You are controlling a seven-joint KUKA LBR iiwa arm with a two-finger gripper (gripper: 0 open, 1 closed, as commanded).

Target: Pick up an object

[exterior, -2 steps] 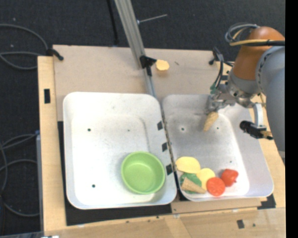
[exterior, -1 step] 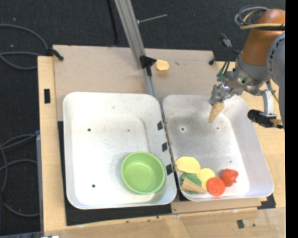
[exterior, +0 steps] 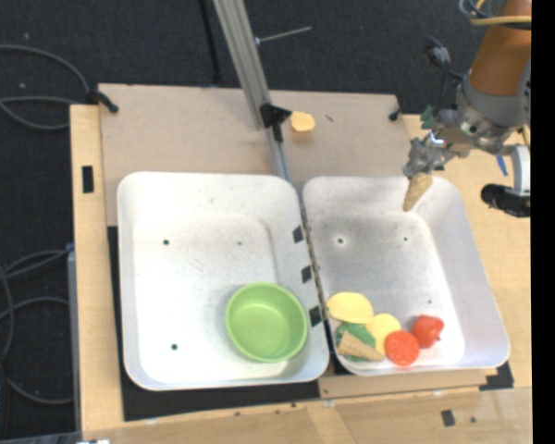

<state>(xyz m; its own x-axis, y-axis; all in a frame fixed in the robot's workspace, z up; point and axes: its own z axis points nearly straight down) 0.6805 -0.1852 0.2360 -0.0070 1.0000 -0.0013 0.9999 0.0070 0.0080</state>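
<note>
Hanging over the far right corner of the right bin (exterior: pixel 476 276), the claw (exterior: pixel 424 166) grips a tan cone-shaped piece (exterior: pixel 416 192). The cone's upper end sits between the fingers and its body points down and slightly left, directly beneath the claw, its lower tip in front of the right bin's far wall. Whether that tip touches the bin cannot be told from this slanted view. The fingers are closed narrowly on the cone. Above the claw, the grey wrist and the orange band (exterior: pixel 499 49) rise toward the upper right.

Other pieces lie clustered in the near part of the right bin, well apart from the claw: a pale yellow piece (exterior: pixel 350 306) close to the wall shared with the left bin, a rounder yellow piece (exterior: pixel 385 326) just beside it, a red piece (exterior: pixel 427 330) and an orange-red ball (exterior: pixel 402 348) touching or nearly touching each other, and a tan wedge with some green (exterior: pixel 356 342) at the near rim.

To the left of the right bin, the left bin (exterior: pixel 166 220) holds a green bowl (exterior: pixel 265 321) in its near right corner, upright. Beyond the right bin's far left corner, a small yellow lump (exterior: pixel 302 122) rests on the surface (exterior: pixel 166 128) beside a slanted metal rail (exterior: pixel 245 54).
</note>
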